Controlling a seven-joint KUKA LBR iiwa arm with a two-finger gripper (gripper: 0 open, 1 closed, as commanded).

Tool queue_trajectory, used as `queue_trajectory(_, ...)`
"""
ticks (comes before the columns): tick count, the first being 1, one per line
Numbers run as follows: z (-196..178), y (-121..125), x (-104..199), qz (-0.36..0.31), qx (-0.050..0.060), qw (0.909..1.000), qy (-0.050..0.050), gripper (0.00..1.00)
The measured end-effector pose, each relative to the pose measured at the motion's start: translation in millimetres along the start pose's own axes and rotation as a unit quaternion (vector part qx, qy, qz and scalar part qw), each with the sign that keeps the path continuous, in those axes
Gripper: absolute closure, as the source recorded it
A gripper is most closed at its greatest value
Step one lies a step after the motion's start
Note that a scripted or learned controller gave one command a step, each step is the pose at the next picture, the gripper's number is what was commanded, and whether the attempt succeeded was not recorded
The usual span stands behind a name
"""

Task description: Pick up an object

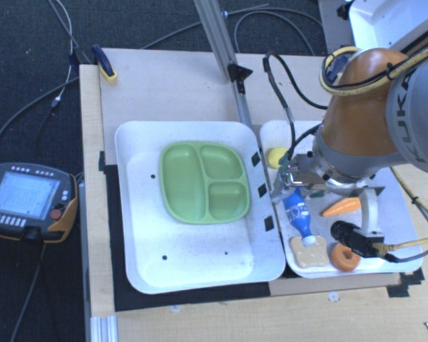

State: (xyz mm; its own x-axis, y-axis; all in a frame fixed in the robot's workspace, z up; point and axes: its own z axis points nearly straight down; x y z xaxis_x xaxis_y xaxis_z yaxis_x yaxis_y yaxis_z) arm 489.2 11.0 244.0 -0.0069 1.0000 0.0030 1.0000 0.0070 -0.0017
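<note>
Camera view, from above the desk (pixel 171 77): a grey KUKA arm with an orange band (pixel 364 84) reaches in over the right-hand white bin (pixel 406 212), its wrist hanging above a small blue bottle (pixel 298 216) that lies on its side near the bin's left wall. The end effector (pixel 299 180) sits just above the bottle's upper end; whether it is released or clenched cannot be told from this angle, and nothing is visibly held.

The bottle looks light, stiff and smooth-skinned, likely to slip or roll, so a grip across its middle, square to its long axis, seems safest.

Beside the bottle, on the far side from the wall, lies an orange carrot toy (pixel 341 206); just below the bottle rests a pale sponge-like block (pixel 308 254), with an orange ring (pixel 345 257) next to that. A yellow ball (pixel 275 157) sits above the bottle, near the bin's corner.

In the left bin (pixel 139 262), well apart from the bottle, lies a green divided plate (pixel 203 182).
</note>
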Motion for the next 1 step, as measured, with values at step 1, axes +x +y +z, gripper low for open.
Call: queue_trajectory(1,15.2,2.9,51.9,0.000,0.001,1.0000,0.000,1.00)
